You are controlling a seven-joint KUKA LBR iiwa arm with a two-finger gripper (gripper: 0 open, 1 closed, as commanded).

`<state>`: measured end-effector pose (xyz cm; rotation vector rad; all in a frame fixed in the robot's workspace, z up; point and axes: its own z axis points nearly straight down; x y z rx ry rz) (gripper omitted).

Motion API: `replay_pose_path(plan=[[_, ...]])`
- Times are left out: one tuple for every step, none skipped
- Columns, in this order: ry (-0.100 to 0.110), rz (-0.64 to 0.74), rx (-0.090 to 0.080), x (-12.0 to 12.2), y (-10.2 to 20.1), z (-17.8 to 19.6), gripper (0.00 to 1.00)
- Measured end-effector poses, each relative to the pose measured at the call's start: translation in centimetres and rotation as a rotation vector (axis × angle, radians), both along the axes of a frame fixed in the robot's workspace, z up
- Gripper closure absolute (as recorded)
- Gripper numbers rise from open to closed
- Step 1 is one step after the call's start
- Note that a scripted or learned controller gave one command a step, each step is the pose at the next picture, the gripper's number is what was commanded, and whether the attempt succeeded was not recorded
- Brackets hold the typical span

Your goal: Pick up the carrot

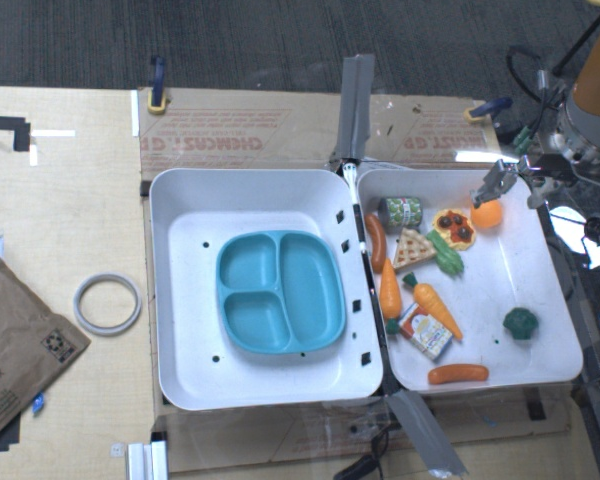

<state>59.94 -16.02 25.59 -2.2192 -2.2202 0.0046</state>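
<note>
Carrot (437, 309) lies mid right bin (540, 268), long axis running ten to four — roughly seven o'clock from my gripper (500, 180); whether its grip is closed I cannot tell.

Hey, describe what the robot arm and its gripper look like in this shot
At the view's upper right, the arm shows an orange band with grey metal below it. Black cables loop beside the wrist. The gripper is small, grey and metallic, with thin fingers pointing down and left from a bulkier grey wrist block. No lettering or markings can be made out on it.
</note>
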Motion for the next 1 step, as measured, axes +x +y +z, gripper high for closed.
replay_pose_path(plan=[[-0.003, 0.188, -0.001, 2.36, -5.28, -4.56, 0.00]])
